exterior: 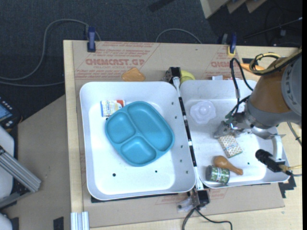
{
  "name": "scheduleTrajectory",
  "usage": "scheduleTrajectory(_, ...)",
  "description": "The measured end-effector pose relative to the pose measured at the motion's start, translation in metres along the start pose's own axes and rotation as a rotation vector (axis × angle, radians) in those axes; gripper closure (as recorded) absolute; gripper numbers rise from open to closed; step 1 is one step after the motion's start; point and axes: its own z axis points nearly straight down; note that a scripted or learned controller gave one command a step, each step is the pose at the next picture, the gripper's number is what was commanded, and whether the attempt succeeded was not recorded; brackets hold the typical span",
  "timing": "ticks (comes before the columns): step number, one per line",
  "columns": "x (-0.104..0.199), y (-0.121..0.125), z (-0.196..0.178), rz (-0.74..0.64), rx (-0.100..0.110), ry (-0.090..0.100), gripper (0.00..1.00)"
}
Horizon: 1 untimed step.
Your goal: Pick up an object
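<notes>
Nearest me, a green can (219,174) sits in the right bin (249,91), below the checkered packet (230,146). Over that packet hangs the gripper (232,128); I cannot tell its opening. Flat packet could slip. Left of it, the other bin (96,166) holds a blue tray (138,132).

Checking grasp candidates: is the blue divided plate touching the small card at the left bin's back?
Touching. In the camera view, the blue divided plate overlaps the near edge of the small card, with no white bin floor showing between them.
</notes>
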Motion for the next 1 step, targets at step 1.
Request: scheduleTrajectory(1,0.0730,0.0020,-0.1067,-0.002,-0.013,-0.002,1.00)
